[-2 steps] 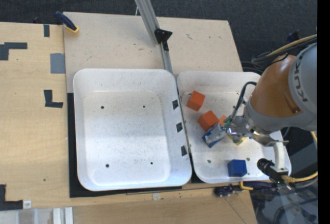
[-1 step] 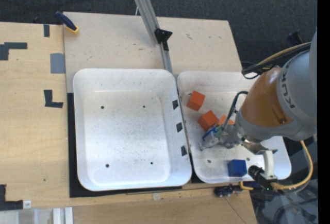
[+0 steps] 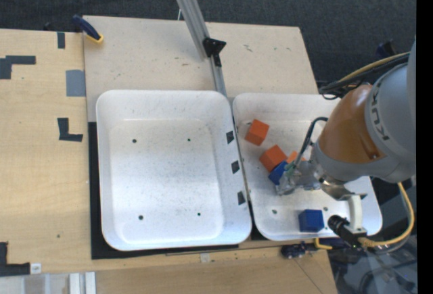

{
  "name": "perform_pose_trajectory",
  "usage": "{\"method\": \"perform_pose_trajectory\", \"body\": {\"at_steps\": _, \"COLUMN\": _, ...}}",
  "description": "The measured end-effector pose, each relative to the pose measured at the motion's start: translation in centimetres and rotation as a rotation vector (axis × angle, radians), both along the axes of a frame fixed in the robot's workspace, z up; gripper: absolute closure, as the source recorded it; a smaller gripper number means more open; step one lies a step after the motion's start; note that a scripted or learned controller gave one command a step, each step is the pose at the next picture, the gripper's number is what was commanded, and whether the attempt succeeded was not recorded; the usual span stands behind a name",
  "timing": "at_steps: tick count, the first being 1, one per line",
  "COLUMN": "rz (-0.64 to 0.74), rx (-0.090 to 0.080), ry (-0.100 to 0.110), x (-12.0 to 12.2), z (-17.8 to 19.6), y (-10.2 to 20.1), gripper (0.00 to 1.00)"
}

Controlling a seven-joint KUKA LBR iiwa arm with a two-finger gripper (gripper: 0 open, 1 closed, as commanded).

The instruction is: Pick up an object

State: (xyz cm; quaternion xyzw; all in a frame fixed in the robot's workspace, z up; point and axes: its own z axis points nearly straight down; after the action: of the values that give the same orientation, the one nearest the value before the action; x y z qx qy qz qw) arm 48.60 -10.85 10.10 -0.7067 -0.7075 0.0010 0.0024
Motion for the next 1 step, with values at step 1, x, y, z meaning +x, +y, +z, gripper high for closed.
{"method": "perform_pose_trajectory", "body": {"at_steps": 1, "rz": -0.002, "rx": -0.003, "ry": -0.008, "x": -0.22, "z": 5.45, "y": -0.99, "gripper": 1.00}}
